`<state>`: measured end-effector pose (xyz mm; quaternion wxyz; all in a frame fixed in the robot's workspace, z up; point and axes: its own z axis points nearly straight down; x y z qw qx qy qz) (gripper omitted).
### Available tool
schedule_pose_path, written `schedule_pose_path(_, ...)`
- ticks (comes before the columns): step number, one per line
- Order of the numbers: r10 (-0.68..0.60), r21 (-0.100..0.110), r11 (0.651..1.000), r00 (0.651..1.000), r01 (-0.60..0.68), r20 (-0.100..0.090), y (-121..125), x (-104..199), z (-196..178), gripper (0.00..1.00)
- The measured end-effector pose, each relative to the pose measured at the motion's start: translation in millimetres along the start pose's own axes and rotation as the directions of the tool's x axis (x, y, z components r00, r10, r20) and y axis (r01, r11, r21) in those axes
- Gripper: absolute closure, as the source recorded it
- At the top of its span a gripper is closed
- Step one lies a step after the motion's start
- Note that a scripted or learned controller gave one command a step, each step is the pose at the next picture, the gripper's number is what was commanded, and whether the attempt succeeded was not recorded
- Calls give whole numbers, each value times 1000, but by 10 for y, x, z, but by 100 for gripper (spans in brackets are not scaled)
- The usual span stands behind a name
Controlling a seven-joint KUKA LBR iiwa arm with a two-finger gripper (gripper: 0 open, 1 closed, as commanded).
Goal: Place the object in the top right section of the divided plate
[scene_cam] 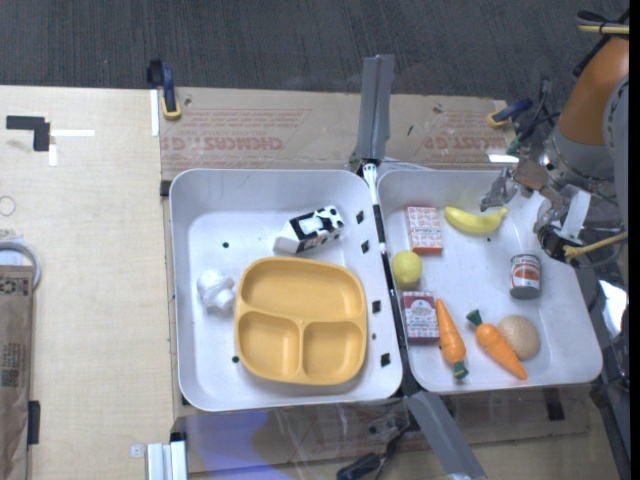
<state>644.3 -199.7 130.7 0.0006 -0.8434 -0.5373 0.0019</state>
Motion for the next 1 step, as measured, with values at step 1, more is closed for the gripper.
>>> schedule_pose_path(1,597,1,802,802,-597,1,5,254,-169,0)
